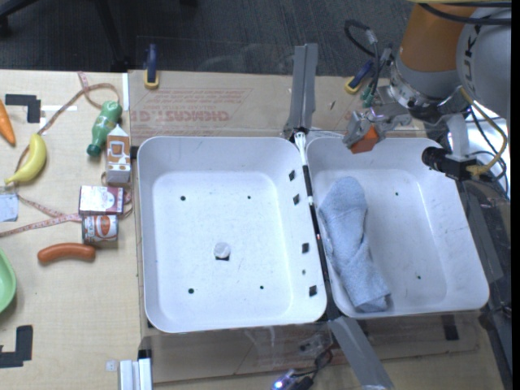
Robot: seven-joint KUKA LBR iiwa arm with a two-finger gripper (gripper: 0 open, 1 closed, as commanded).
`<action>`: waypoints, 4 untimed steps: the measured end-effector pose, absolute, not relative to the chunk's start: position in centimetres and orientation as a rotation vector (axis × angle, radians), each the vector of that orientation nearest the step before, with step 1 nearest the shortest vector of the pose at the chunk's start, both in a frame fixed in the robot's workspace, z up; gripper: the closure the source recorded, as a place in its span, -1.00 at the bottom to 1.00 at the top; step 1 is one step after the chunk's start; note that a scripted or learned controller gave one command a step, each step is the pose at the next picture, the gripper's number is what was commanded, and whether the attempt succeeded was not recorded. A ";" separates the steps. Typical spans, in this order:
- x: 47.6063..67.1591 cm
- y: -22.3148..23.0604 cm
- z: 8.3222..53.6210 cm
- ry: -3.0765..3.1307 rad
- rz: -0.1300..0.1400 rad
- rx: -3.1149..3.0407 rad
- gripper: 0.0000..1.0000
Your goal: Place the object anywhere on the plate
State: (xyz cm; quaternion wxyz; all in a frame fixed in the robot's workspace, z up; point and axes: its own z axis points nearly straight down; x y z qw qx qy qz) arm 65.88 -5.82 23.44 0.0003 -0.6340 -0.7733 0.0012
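My gripper (363, 134) hangs over the far edge of the right bin (455, 242), near that bin's far-left corner, and its fingers are clamped on a small orange object (367, 139) that shows between them. Behind it my wrist rises toward the bench's far-right corner, with the orange band (435, 23) above it and loose cables (370, 51) trailing just beside. Below the gripper, a pale blue cloth (351, 242) lies crumpled along the left side of the right bin, running from about the middle toward the bin's near edge. Across the divider, the left bin (162, 242) holds one small round whitish thing (222, 252), a little toward its near edge; I cannot tell what it is. Farther out, on the bench's left part, toy groceries lie scattered: a green bottle (104, 125) and a small carton (118, 154) just beside the left bin's far-left corner, a can (101, 228) and a sausage (67, 253) nearer, a banana (29, 159) toward the left edge, a carrot (6, 123) at that edge, and the rim of a green plate (5, 281) cut off by the left edge.
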 end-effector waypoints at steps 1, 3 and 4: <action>64.6 3.4 41.6 -2.296 0.006 -2.143 1.00; 58.1 4.4 39.4 -2.419 0.009 -2.000 1.00; 55.9 -4.5 44.1 -2.454 0.005 -1.962 1.00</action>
